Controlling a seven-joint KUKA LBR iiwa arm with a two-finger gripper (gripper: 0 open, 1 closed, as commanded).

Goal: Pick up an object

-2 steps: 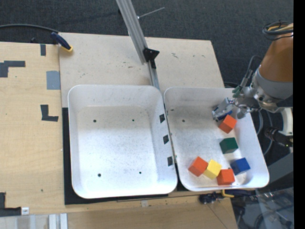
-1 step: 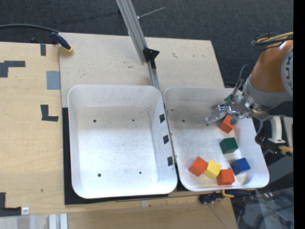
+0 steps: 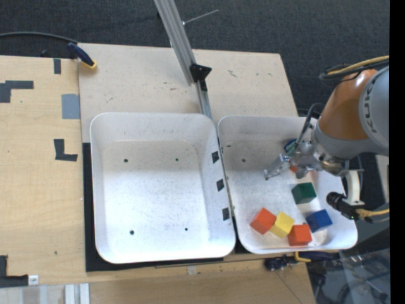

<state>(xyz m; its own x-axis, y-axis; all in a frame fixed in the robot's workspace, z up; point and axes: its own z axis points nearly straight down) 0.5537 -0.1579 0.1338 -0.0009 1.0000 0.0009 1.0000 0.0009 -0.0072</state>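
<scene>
A pale wooden desk [image 3: 158, 87] fills the left and the middle of the frame, with grey tape marks [image 3: 69, 105] at its left side. Dark carpet floor [image 3: 285, 18] lies across the top. A metal rail [image 3: 174, 27] crosses diagonally from the upper middle.

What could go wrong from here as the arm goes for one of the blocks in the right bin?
1. The orange block, yellow block and second orange block sit bunched together, so the gripper may shove neighbours instead of closing on one.
2. The blue block lies close to the right bin wall, leaving little room to close on it.
3. The green block lies partly under the wrist, so it could get knocked during descent.
</scene>
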